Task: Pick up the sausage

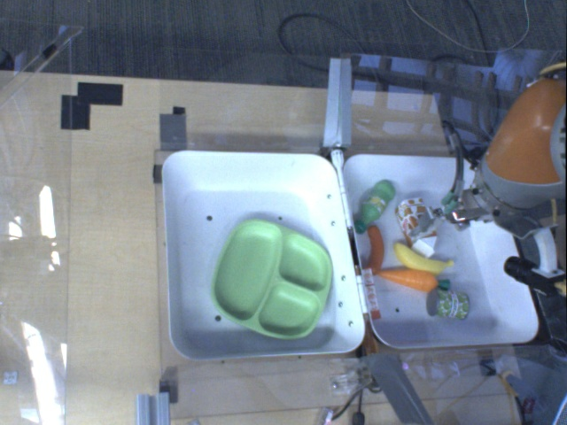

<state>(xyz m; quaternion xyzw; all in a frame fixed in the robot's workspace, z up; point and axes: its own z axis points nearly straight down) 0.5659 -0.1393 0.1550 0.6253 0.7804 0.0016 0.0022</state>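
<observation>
Gripper sits low over the right bin, at its far right side, under the orange-banded wrist. Cannot tell whether it is open or closed; nothing seen held. Sausage is well apart from the gripper, off to its left in the view and a little nearer the camera. It is a reddish-brown piece lying lengthwise just beside the wall that divides the two bins. Between gripper and sausage: a white-and-red packet just beside the gripper, then a banana below it. Green bottle lies just beyond the sausage's far end, and the carrot points in at its near end, close or touching. Small green-labelled jar sits nearer the camera than the gripper. Left bin, farther off past the sausage, holds a green divided plate. Judgement: approach not yet made. Risks: crowding is the main one, since a descent slightly off could catch the bottle or carrot instead. The divider wall beside the sausage leaves little room on that side, so the gripper may strike the rim or nudge the sausage. A low sweep across could drag the packet or banana along. The rounded, smooth shape may slip out if gripped near an end.
</observation>
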